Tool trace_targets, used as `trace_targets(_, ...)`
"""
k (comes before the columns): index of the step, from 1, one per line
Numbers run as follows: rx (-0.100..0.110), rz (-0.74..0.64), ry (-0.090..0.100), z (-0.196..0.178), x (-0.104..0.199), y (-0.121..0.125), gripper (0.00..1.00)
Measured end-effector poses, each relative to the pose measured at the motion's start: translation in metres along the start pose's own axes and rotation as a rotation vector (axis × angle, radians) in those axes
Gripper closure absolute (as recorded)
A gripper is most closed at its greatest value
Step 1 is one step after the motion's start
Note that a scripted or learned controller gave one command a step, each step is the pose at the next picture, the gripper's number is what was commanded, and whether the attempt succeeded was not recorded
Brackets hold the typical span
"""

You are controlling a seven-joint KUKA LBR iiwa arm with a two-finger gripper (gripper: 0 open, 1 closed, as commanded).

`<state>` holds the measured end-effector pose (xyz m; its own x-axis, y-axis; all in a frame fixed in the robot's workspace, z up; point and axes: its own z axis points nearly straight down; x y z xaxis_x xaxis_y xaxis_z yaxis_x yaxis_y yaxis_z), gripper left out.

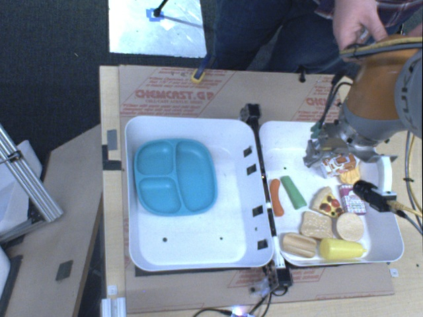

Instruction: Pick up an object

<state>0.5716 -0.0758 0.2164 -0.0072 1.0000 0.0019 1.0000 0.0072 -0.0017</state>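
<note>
The gripper [316, 152] hangs low by the far edge of the right bin [291, 135], beside a snack packet [342, 167]. The arm [383, 91] hides its tip, so I cannot tell its state.

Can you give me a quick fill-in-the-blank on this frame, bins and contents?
1. The blue divided plate lies in the ____ bin of the camera view.
2. The green piece lies beside an ____ carrot-like piece.
3. The yellow item lies at the right bin's ____ edge.
4. The plate has ____ compartments.

Missing words: left; orange; front; three
</note>
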Motion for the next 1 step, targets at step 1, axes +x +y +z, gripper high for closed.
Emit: trace_targets(1,0.038,-0.014,0.006,0.0015,0.0666,-0.0189,1.00)
